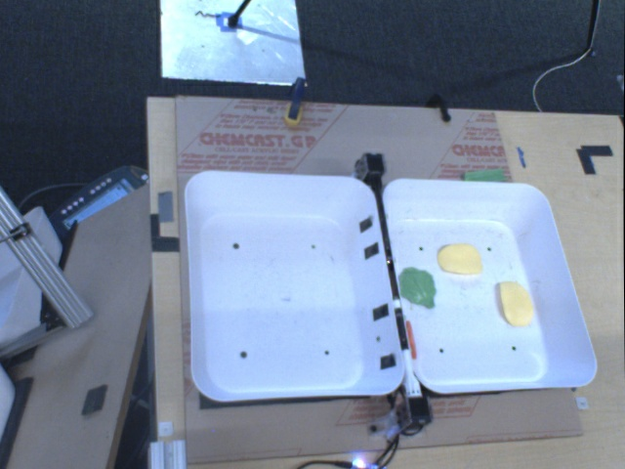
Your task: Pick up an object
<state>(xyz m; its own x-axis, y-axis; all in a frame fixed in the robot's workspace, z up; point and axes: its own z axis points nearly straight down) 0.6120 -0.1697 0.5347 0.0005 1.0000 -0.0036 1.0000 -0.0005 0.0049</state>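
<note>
Three small objects lie in the right bin (547, 213). A flat green piece (418, 286) rests near the bin's left wall. A yellow oval piece (459, 259) lies a little right of it and farther back. A second yellow piece (516, 303) sits toward the bin's right side, nearer the front.
The left bin (210, 203) stands beside the right one, joined along a black clipped divider (386, 272). Both rest on a cardboard sheet (254, 135) on the bench. A shiny metal plate (229, 27) lies at the back left, a grey device (98, 195) and metal rail (44, 272) at the left.
</note>
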